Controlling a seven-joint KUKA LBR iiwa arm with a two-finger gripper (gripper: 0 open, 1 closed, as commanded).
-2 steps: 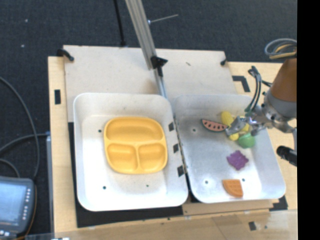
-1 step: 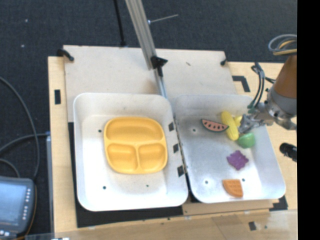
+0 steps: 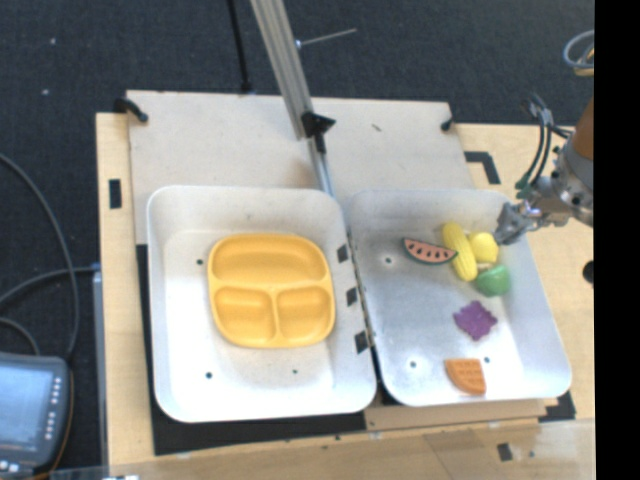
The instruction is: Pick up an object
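White bins, two, sit on the worktop (image 3: 120, 298): the left bin (image 3: 180, 368) holds one yellow tray (image 3: 270, 289); the right bin (image 3: 420, 318) holds one melon slice (image 3: 428, 251), two bananas (image 3: 470, 249), one green fruit (image 3: 493, 281), one purple piece (image 3: 475, 319), one orange piece (image 3: 466, 375). The pincer (image 3: 512, 223) hangs just beside the bananas; we cannot tell its spread.

Even, fairly bright light from overhead; shadows are soft and faint. The white bins (image 3: 250, 203) look slightly washed out, and detail is soft and grainy throughout.
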